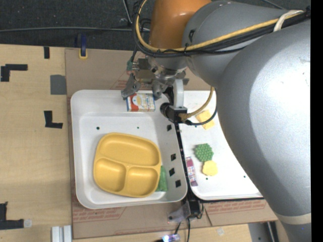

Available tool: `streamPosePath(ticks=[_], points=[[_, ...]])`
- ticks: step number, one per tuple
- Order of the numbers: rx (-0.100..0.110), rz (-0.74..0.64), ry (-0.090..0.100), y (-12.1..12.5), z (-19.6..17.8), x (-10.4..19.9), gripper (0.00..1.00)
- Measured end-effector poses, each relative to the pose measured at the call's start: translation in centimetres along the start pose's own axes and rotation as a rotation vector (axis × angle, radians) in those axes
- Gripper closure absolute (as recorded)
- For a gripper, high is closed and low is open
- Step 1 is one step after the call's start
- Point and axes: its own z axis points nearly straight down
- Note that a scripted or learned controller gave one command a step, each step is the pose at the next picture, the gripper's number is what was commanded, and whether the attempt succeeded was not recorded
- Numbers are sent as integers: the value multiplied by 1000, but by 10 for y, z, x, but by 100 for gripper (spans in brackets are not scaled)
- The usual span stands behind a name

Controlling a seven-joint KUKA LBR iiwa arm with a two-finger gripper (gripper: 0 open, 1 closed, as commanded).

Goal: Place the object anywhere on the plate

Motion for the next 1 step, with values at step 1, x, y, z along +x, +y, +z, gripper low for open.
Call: streamPosePath(ticks=[1], points=[[1,0,-1,0,1,0,0]])
